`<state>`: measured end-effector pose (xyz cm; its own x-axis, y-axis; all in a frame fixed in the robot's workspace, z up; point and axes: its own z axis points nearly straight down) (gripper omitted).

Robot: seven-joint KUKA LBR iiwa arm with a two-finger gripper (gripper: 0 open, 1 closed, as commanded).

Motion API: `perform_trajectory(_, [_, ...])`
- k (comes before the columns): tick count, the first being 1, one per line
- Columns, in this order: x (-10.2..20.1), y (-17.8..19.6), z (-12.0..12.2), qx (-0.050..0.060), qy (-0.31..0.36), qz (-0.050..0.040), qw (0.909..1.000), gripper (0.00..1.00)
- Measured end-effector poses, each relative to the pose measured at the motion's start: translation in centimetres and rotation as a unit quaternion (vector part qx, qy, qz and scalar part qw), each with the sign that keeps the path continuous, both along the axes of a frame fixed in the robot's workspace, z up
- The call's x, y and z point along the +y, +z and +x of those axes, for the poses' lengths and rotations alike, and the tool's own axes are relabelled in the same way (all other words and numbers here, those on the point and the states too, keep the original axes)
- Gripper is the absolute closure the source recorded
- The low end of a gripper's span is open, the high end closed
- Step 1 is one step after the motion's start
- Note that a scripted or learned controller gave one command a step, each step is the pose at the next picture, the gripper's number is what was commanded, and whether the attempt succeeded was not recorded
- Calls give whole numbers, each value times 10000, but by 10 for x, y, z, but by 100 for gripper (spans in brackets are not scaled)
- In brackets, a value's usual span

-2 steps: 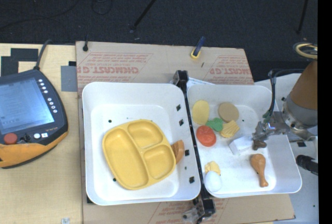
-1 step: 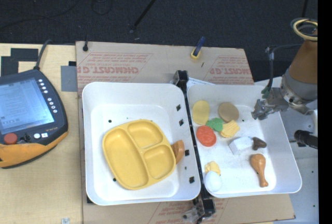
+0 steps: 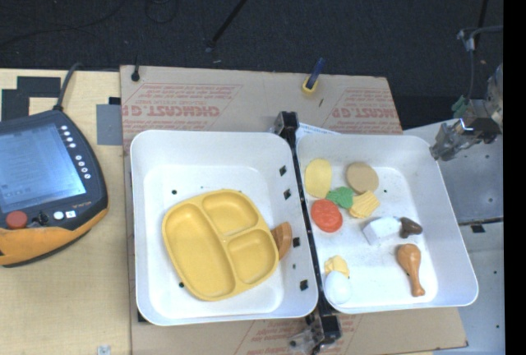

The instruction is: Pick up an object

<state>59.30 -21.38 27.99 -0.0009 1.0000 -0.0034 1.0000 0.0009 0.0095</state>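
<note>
The right bin (image 3: 448, 205) holds several toy foods: a yellow lemon-like piece (image 3: 319, 177), a tan round piece (image 3: 362, 177), a green piece (image 3: 341, 198), a red tomato (image 3: 327, 216), a ribbed yellow piece (image 3: 364, 204), a white block (image 3: 380, 229), a small dark brown piece (image 3: 409, 225), a brown drumstick (image 3: 411, 267) and a white egg (image 3: 337, 288) with a yellow bit (image 3: 335, 266) above it. A grey metal part that looks like my gripper (image 3: 459, 136) sits at the right edge, just outside the right bin's far right corner, above none of the objects.
The left bin (image 3: 152, 181) holds a yellow divided plate (image 3: 220, 242) and a brown piece (image 3: 283, 238) against the divider (image 3: 297, 205). A teach pendant (image 3: 45, 181) lies on the bench to the left. Cardboard (image 3: 246, 103) lies under the bins.
</note>
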Motion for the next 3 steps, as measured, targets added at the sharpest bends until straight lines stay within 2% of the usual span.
perform_trajectory(1, [59,74,-12,15,25,19,10000,100])
perform_trajectory(2, [66,171,-91,17,0,14,10000,100])
perform_trajectory(3, [131,11,-117,153,15,46,9999,100])
